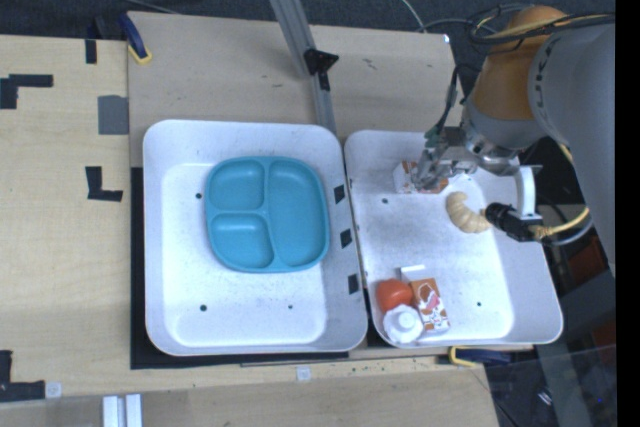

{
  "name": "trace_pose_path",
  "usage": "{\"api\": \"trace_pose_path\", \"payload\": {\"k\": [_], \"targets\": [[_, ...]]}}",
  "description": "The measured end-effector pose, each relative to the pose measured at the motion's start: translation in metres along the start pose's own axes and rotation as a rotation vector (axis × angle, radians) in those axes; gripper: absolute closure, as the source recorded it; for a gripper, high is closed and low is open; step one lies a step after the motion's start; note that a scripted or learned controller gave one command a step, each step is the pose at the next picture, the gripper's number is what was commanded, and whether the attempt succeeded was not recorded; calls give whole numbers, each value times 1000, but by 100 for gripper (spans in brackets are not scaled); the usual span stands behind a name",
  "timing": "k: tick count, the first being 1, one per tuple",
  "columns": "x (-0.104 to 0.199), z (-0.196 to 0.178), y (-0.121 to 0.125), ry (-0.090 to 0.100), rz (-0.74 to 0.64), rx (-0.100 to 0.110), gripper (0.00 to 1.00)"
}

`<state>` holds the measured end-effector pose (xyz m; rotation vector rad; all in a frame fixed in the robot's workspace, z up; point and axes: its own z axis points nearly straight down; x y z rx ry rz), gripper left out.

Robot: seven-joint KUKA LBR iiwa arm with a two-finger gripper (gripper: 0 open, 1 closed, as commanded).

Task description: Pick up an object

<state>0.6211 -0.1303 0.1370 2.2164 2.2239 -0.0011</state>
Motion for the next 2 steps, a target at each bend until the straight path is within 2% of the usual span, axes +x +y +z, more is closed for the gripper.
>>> {"api": "trace_pose_path", "payload": {"k": [2], "targets": [[6,-88,9,1,1,-3,100]]}}
